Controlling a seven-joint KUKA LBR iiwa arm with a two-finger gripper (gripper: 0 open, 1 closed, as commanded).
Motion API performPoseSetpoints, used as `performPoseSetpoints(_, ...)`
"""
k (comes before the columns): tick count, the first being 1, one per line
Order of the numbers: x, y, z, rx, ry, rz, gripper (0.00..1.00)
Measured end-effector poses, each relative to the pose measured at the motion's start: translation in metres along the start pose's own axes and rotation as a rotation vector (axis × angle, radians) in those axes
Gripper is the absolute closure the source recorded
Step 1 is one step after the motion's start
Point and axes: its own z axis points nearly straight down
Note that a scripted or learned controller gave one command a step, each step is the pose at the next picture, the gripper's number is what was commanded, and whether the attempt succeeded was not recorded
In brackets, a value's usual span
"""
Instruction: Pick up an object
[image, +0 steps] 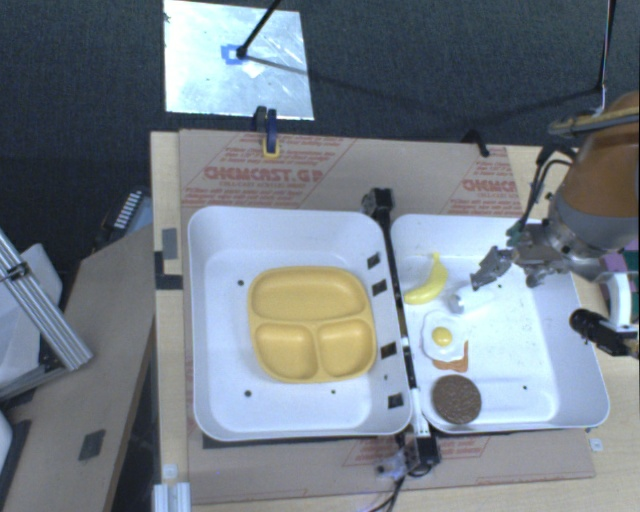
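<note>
You see two white bins side by side on the bench. The left bin (215, 300) carries a yellow tray (305, 322) with three compartments, one wide at the top and two smaller below. The right bin (560, 370) holds the small things you can pick.

The banana (428, 284) is yellow, short and curved, and it lies near the left wall of the right bin, in the upper part. Just below it lies the fried egg (442, 337), a white flat piece with a round yellow yolk in the middle; a bit of orange shows under its lower right edge. Below the egg, near the front left corner of the bin, sits the brown patty (457, 398), round and flat with a rough grainy surface. The three things make a short column along the divider (392, 300) between the bins.

The arm (600, 190) comes in from the right side. The gripper (490, 270) hangs above the right bin, to the right of the banana and apart from it. Nothing is between its fingers, and you cannot tell from this view whether they are spread or closed.
</note>
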Motion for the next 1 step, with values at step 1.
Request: performPoseSetpoints(1,0.0001,0.0025,-0.0054,-0.010,-0.002,-0.002,0.00)
